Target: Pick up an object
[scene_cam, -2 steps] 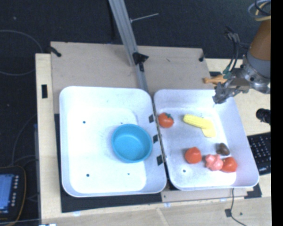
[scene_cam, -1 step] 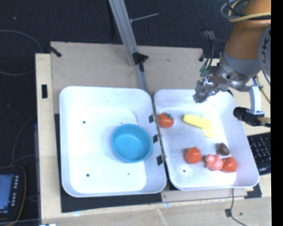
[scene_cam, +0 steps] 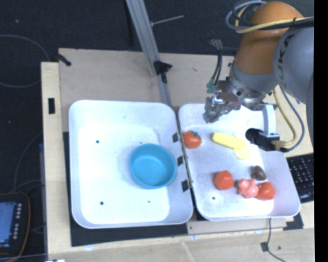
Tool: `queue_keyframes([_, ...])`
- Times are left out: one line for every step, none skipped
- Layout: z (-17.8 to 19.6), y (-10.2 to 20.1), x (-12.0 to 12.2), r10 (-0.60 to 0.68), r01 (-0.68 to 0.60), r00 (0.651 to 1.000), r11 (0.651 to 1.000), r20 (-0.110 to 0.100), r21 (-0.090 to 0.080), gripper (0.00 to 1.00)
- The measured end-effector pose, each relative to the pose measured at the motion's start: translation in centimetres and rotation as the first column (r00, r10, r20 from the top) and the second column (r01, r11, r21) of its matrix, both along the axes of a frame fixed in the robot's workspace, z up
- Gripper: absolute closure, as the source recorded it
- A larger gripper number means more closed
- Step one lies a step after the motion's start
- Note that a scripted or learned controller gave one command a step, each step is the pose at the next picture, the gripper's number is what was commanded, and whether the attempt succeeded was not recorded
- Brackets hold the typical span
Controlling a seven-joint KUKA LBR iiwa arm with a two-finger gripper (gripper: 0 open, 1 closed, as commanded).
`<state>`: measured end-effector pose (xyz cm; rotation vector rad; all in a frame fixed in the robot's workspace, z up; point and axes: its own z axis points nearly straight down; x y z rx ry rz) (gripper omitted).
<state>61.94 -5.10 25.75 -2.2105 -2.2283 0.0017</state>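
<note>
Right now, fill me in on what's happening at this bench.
A grey robot arm with an orange band reaches in from the right, its end effector over the back of the right bin. It holds nothing that can be seen. In that bin lie a yellow banana-like piece, an orange-red fruit by the left wall, another red piece, a pink item, a brown one and a red one. The left bin holds a blue bowl.
</note>
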Motion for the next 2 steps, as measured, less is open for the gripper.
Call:
queue_keyframes([-0.6,4.3,-0.1,-0.001,0.001,1.0,1.0,-0.001,0.0,1.0])
queue_keyframes([0.0,10.1,0.1,0.002,-0.002,1.0,1.0,0.002,0.001,1.0])
